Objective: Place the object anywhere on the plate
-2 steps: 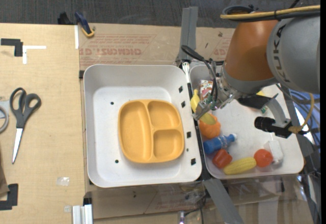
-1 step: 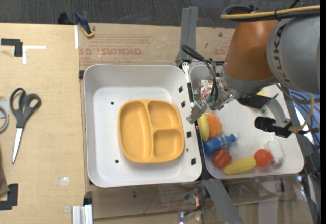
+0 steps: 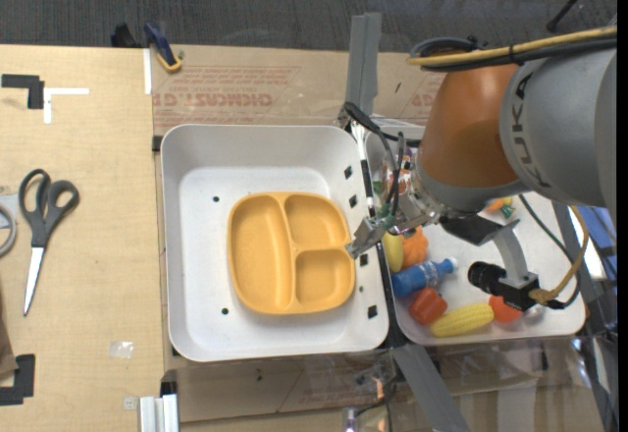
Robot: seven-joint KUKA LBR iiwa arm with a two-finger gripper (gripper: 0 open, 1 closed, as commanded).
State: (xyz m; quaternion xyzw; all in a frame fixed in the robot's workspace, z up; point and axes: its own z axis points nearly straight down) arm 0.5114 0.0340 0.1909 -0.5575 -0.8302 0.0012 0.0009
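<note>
A yellow plate point(image 3: 291, 252) with three parts sits in the left white bin point(image 3: 186, 224). The big grey and orange arm point(image 3: 510, 131) reaches in from the right. Its claw point(image 3: 368, 234) hangs over the wall between the two bins, just beside the plate's right edge. I cannot tell how the claw is set or if it has anything. Toys lie in the right bin point(image 3: 559, 312), just right of the claw: a yellow thing point(image 3: 393, 250), an orange one point(image 3: 415, 245), a blue bottle point(image 3: 424, 274), a red toy point(image 3: 428, 304) and a corn cob point(image 3: 461, 320). Scissors point(image 3: 41, 224) lie on the table point(image 3: 88, 322).
</note>
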